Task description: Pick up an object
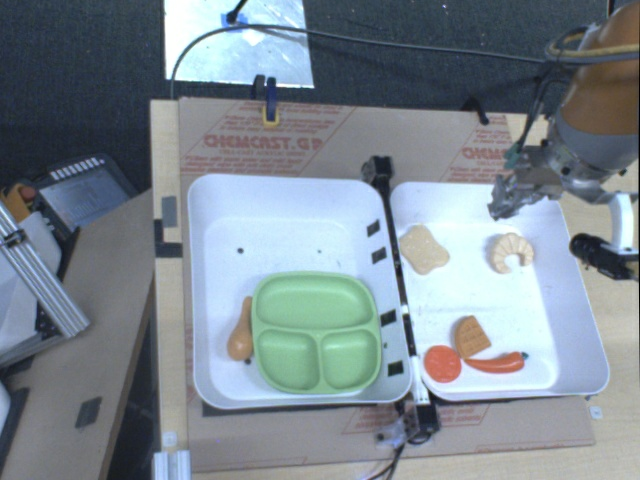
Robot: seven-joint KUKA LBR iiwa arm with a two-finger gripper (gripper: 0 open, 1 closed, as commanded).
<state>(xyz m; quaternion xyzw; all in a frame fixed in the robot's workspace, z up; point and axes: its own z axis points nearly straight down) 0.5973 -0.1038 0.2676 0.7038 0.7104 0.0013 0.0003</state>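
- The gripper point(503, 200) hangs over the right bin point(570, 308); whether it is open cannot be told.
- Just below it lies a croissant point(511, 252), bread point(424, 249) to its left.
- Farther below: cracker point(470, 335), tomato point(443, 364), chili point(495, 362).

The arm point(600, 98) is cut off by the picture's right edge, so its upper part is out of sight. The hand point(503, 200) hangs dark and small over the far edge of the right bin point(575, 298), and its fingers cannot be told apart. The green divided plate point(316, 330) covers part of the brown drumstick-shaped piece point(241, 332) at its left rim. Grey equipment point(40, 268) beyond the desk's left edge is cut off by the picture's left edge.
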